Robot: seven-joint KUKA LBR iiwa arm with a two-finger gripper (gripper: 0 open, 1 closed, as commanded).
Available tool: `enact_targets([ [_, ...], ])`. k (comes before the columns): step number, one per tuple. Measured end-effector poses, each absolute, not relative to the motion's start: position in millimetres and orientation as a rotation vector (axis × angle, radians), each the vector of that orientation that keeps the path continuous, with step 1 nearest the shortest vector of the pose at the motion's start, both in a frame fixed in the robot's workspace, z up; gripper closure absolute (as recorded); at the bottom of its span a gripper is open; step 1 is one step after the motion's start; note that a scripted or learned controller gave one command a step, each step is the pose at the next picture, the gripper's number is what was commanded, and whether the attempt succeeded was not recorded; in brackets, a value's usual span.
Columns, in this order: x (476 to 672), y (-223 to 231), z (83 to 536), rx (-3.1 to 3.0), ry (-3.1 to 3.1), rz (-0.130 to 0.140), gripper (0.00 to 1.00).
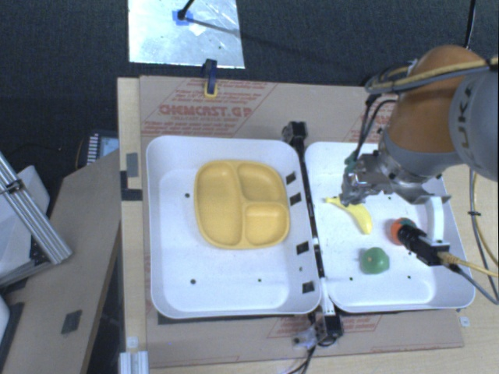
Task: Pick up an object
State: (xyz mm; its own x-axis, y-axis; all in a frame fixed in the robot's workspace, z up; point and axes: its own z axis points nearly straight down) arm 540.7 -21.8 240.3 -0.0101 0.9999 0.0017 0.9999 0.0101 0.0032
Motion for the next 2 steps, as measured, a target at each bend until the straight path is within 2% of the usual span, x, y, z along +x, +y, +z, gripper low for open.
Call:
enact_targets([
  [1,567.2,26,227,2.21,2.232,0.004,1.0],
  [2,581.3,79,229,2.211,2.23,0.005,1.0],
])
